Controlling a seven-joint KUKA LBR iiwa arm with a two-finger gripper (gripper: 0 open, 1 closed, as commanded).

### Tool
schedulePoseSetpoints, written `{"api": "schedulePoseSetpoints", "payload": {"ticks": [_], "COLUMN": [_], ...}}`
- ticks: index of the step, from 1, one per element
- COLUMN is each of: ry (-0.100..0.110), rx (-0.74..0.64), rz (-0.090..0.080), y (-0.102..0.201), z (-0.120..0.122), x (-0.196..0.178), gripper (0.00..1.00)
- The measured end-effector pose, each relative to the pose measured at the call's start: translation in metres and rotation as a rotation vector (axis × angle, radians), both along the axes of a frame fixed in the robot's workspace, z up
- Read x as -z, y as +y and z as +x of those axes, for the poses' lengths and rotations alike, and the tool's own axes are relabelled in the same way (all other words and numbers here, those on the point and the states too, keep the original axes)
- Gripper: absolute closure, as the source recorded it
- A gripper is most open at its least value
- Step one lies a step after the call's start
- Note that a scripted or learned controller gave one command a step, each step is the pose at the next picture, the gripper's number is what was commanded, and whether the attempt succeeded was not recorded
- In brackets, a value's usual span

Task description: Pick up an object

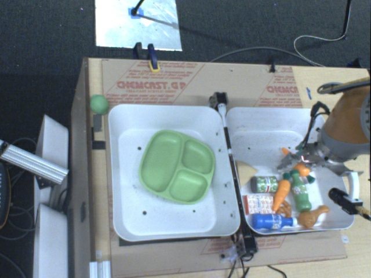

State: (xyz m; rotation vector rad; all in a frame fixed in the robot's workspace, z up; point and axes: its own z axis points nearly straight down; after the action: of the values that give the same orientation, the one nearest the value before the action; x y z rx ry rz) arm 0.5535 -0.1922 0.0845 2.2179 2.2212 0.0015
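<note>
Camera view: my tool [298, 160] hovered low over the toy pile, approach step.
Its spread I couldn't tell; next, close on the carrot [281, 194] just below.

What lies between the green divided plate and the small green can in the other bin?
In the camera view, the bins' adjoining white walls separate the green divided plate from the green can, with bare bin floor on either side.

Cardboard-covered bench [191, 77], two white bins [130, 213] side by side, green ball [98, 103]
</note>
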Motion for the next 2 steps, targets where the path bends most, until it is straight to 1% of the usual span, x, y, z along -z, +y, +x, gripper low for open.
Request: {"api": "schedulePoseSetpoints", "payload": {"ticks": [1, 2], "ry": [-0.002, -0.002], "rx": [-0.001, -0.003], "rz": [0.0, 0.001], "y": [0.0, 0.081], "z": [0.001, -0.031], "x": [-0.011, -0.121], "gripper": [1.0, 1.0]}}
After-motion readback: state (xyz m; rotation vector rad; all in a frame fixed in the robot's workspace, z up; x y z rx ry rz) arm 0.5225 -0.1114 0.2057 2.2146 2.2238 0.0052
